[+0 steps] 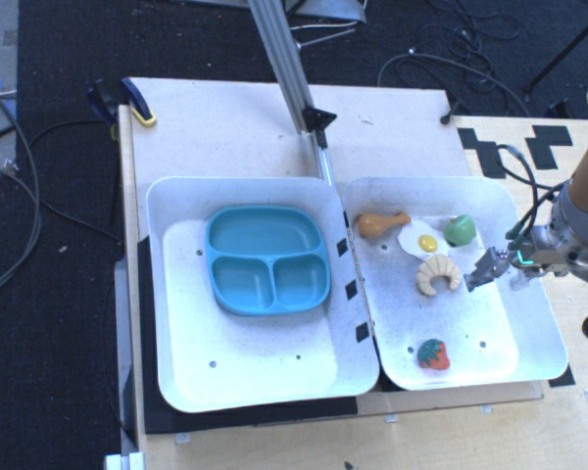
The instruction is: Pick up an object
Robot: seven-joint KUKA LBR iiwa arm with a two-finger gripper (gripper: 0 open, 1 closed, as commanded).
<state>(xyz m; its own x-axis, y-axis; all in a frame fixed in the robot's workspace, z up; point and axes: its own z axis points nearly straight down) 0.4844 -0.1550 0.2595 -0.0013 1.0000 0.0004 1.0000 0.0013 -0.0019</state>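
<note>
The right bin holds several toy foods: a brown chicken drumstick, a fried egg, a green apple, a beige croissant and a red strawberry. My gripper reaches in from the right and hangs just right of the croissant, low over the bin floor. Nothing shows between its dark fingers. The left bin carries a blue divided plate.
A metal pole slants down from the top to the join between the bins. Cables lie on the dark floor around the bench. A black-and-white marker pattern sits at the bench's right rear.
</note>
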